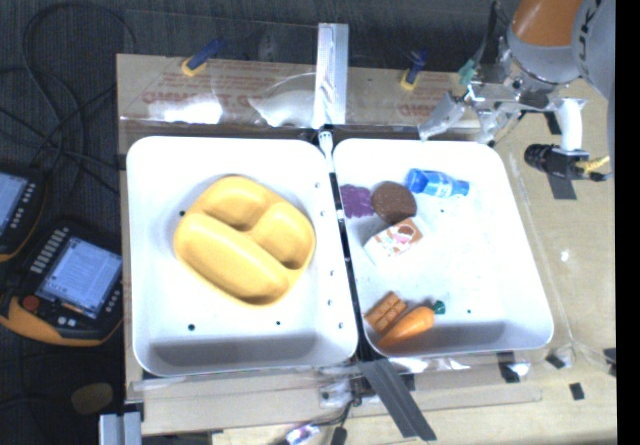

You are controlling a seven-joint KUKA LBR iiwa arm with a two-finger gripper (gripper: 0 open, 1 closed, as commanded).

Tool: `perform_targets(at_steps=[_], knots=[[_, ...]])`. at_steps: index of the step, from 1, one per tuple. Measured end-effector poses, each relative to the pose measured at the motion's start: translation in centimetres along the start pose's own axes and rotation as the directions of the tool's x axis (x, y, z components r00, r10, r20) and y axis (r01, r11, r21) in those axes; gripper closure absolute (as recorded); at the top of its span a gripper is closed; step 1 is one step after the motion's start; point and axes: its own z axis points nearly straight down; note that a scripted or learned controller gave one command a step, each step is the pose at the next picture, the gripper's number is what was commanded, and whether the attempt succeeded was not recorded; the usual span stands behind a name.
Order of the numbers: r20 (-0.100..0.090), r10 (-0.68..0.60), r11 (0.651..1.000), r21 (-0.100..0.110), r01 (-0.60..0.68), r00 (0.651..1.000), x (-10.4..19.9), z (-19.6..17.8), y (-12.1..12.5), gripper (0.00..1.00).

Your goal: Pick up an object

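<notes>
Gripper (470, 111) sits past the far rim of the right bin (520, 233), above the desk (585, 253); whether it is open or closed, you cannot tell from here, and nothing shows between its fingers. Candidates all lie in the right bin: blue bottle (436, 183) near the far wall, round brown cookie (394, 200) touching a purple piece (355, 199), white packet (394, 237) mid-bin, carrot (408, 324) beside a ridged orange block (384, 309) at the near wall. Left bin (150, 263) holds one big, smooth yellow lump (244, 238), likely too wide. Aim for the bottle: nearest, standing apart, cylindrical. Close across its narrow width, and expect slick plastic to roll.
</notes>
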Motion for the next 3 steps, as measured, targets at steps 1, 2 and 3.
perform_targets(at_steps=[1,2,3], knots=[[0.000,-0.110,0.994,-0.002,0.110,0.994,3.5,15.9,-2.9,0.00],[-0.006,-0.164,0.986,0.004,0.164,0.986,1.1,16.6,-0.5,0.00],[-0.004,-0.166,0.986,0.001,0.166,0.986,1.1,15.7,-0.4,1.00]])
